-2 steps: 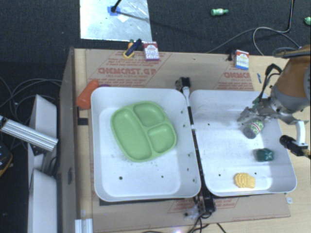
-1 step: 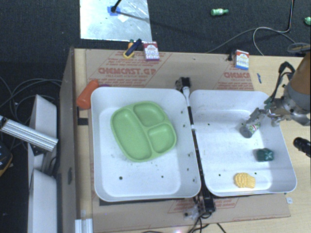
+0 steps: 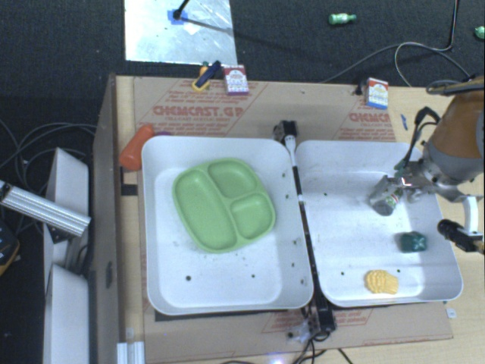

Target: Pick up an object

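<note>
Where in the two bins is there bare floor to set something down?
Right bin: its left half is bare, bordered by the divider. Its right side is crowded: pincer, teal object, yellow corn. Left bin: bare strip below the green plate.

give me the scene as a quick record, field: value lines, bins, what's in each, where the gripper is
left bin: green divided plate
right bin: yellow corn toy, small dark green object
gripper: low over the right bin, upper right part
arm: reaches in from the right
grasp: cannot tell
bench: two small red and white boxes along the far edge, orange object by the left bin's corner
</note>
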{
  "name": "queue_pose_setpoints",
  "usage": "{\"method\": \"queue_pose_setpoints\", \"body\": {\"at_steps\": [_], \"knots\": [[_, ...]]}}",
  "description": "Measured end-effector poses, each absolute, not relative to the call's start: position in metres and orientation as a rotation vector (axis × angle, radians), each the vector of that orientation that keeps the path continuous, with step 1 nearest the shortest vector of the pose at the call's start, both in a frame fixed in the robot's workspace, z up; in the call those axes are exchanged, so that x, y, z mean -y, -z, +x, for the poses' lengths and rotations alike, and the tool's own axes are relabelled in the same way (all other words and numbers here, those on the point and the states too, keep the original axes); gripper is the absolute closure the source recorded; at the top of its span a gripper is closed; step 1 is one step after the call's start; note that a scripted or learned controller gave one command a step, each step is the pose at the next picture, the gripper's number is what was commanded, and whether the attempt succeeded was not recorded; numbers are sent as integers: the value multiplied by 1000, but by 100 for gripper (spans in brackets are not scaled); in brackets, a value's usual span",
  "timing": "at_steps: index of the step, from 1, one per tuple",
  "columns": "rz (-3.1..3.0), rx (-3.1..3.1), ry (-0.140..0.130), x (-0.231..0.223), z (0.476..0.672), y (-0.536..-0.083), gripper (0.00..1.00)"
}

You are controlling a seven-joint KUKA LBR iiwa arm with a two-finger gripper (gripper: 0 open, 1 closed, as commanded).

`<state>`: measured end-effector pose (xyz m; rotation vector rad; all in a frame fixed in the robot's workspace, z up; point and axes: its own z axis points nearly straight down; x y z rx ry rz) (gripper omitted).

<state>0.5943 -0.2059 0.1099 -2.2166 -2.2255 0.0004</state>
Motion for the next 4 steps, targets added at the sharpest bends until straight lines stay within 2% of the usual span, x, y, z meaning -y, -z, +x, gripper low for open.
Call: {"method": "queue_pose_setpoints", "body": {"at_steps": [1,2,3,4], "knots": [[-2218,2228,2,206,612,-84,0],[-2222,2228,3,207,607,-141,0],[-2216,2226,0,188,600,-100,0],[-2218,2231,4,188,601,-113,100]]}}
